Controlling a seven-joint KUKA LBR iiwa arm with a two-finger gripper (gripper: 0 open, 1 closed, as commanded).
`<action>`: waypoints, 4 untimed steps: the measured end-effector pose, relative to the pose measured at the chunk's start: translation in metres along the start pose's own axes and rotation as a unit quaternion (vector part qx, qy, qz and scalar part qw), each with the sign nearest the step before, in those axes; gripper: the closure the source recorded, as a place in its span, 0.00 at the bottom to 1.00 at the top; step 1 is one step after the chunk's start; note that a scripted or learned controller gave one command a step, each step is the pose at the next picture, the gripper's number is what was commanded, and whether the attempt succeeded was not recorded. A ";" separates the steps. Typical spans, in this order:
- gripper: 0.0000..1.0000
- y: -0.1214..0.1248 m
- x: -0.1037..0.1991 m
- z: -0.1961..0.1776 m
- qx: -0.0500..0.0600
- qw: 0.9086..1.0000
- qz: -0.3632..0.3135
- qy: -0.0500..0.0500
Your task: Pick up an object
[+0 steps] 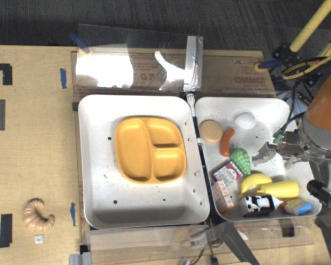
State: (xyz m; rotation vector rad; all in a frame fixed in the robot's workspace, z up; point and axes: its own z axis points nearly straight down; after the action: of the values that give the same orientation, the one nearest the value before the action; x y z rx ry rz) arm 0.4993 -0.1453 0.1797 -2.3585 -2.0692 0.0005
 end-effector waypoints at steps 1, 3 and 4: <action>0.00 0.026 0.047 0.081 -0.008 0.996 -0.084 -0.002; 1.00 0.028 0.046 0.084 -0.013 0.997 -0.079 -0.002; 0.00 0.028 0.044 0.086 -0.012 0.997 -0.078 -0.003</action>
State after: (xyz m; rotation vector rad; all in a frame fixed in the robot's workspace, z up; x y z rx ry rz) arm 0.5322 -0.1046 0.0934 -2.2049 -2.2631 -0.0175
